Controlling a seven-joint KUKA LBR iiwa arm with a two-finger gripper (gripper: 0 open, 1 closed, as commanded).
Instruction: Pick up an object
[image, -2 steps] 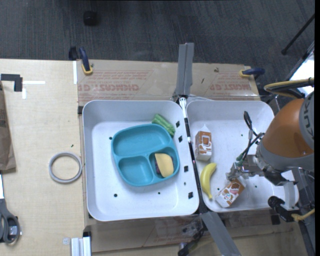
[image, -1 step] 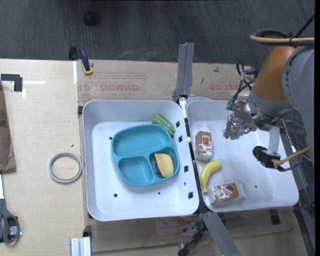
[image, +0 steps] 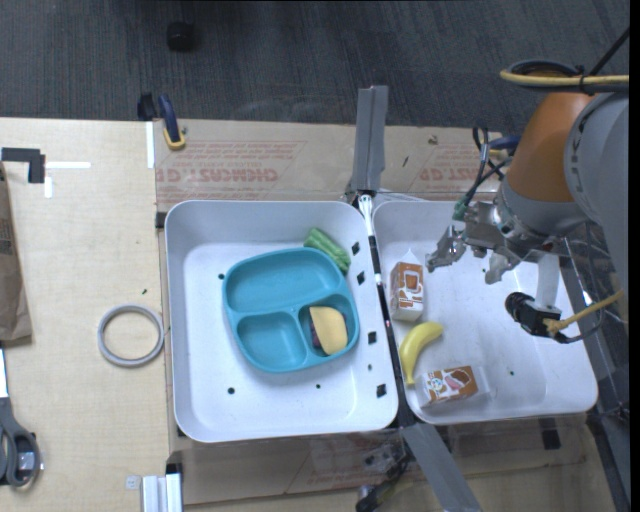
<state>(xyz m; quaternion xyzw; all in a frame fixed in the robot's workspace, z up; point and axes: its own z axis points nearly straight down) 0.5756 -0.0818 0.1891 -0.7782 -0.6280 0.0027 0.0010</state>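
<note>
While the grey arm with its orange band reaches in from the right, its two-finger gripper (image: 470, 258) hangs over the far half of the right white bin (image: 560, 400), jaws spread wide and holding nothing. Below it, along that bin's left wall, lie a small brown-and-white carton (image: 406, 290), a yellow banana (image: 418, 346) and, toward the near edge, a second printed carton (image: 450, 385). The left white bin (image: 190, 330) carries a blue divided plastic tray (image: 268, 300) with a yellow rounded piece (image: 329, 328) in one compartment and a green item (image: 328, 248) at its far rim. A good pick, I'd judge, means centring over the nearest carton and descending straight before closing
</note>
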